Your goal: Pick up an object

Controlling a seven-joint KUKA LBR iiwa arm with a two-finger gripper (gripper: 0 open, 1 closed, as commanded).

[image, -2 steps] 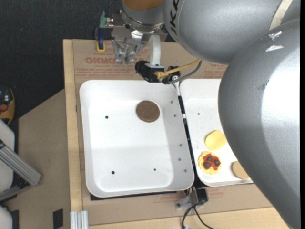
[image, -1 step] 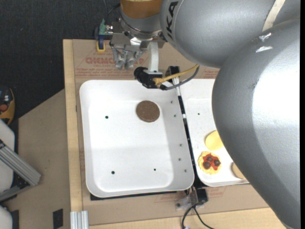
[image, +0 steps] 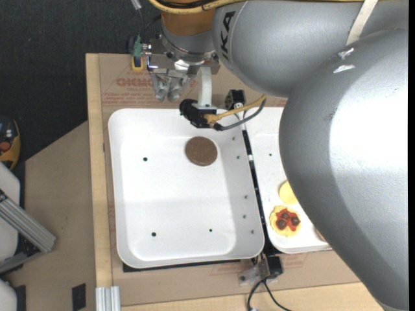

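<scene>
A round brown disc [image: 201, 151], like a cookie, lies flat in the far half of the left white bin [image: 175, 238]. My gripper [image: 167, 91] hangs above the bench just beyond the bin's far rim, up and to the left of the disc and apart from it. Its metal fingers [image: 160, 89] stand close together with nothing between them. In the right bin [image: 275, 241] a small yellow tart with red berries [image: 286, 220] lies near the front left corner. Just behind the tart a pale yellow object [image: 286, 190] is partly hidden by the arm.
The grey arm [image: 337, 109] covers most of the right bin and the upper right of the view. A black cable part [image: 198, 114] and a yellow wire [image: 241, 111] hang over the left bin's far rim. A cardboard sheet [image: 104, 141] lies under the bins.
</scene>
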